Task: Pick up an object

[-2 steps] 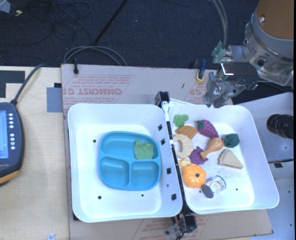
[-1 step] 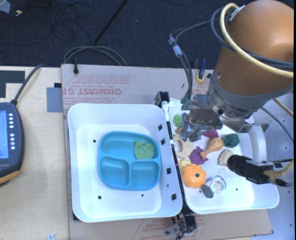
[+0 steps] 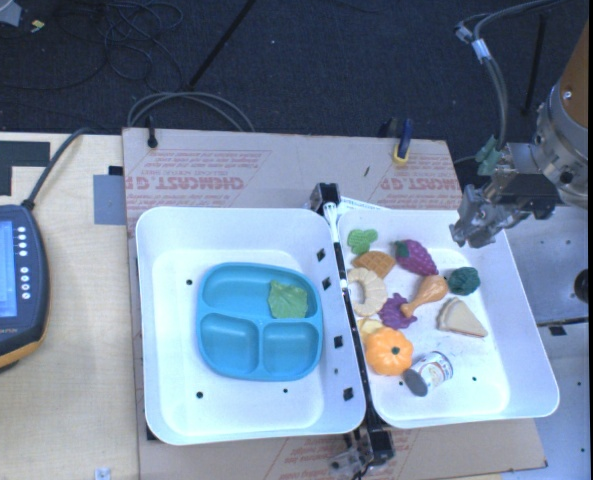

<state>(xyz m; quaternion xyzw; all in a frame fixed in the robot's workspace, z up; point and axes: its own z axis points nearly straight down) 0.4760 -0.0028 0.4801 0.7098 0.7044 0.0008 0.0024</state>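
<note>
Camera view is showing my gripper [image 3: 473, 230] hanging at the upper right rim of the right bin [image 3: 531, 368]. I am carrying nothing in it. How wide it is standing I cannot tell from this slant.

Working outward, I am seeing the dark green lump [image 3: 464, 280] nearest, at about six o'clock from me. The purple grapes [image 3: 414, 258] are sitting at eight o'clock, with the drumstick [image 3: 428, 292] just below them. The wedge of bread [image 3: 462, 319] is lying further down, near six o'clock. Further off at seven o'clock the orange pumpkin [image 3: 388, 352] and the small can [image 3: 431, 372] are resting close together. Across the divider, the left bin [image 3: 166, 248] is holding a blue tray [image 3: 251, 333] with a green leaf [image 3: 288, 300] in one compartment.

I am judging the crowding as the main risk: the pieces at eight o'clock are touching, so a descent there could nudge neighbours or pinch two at once. The round green lump could also roll out of a closing grasp, and starting this close to the rim invites a clipped wall.
</note>
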